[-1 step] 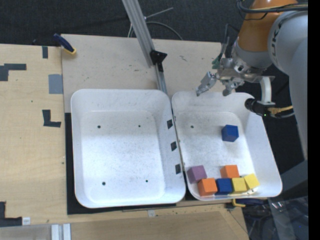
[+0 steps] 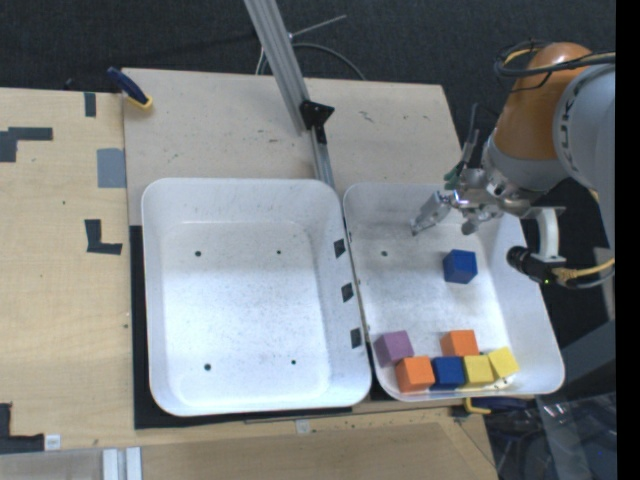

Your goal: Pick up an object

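— Wooden counter bears what, big things first?
— Two white bins: the left bin, then the right bin. The grey arm enters from three o'clock.
— And the gripper?
— Fingers spread open, holding nothing, at the right bin's twelve o'clock edge.
— The blocks?
— A blue cube sits at the bin's centre, squarish, no clear long axis. At six o'clock cluster purple, orange, blue, yellow blocks.

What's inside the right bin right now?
In the right bin: a lone blue cube mid-bin, and along the near edge purple, two orange, blue and two yellow blocks. The gripper hangs above the far end, covering some floor.
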{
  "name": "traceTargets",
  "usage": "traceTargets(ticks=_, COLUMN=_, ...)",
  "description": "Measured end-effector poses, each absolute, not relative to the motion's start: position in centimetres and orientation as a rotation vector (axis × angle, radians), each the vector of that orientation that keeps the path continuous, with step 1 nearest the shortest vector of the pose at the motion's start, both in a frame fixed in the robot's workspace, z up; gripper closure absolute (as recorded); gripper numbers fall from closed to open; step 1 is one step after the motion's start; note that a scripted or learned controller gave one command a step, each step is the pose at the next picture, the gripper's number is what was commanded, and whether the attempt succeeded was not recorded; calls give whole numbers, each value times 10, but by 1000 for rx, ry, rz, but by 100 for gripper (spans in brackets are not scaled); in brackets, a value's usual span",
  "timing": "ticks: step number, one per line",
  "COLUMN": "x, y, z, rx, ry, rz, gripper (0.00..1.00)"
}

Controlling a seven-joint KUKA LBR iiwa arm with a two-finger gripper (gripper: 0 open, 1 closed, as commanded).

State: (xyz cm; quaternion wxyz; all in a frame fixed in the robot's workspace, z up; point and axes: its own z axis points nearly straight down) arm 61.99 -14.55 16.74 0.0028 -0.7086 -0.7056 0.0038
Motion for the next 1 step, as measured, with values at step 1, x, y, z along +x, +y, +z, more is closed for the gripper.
traceTargets(ticks=1, x=623, y=-141, z=181, rx=-2217, ry=-2225, rz=2, gripper=100)
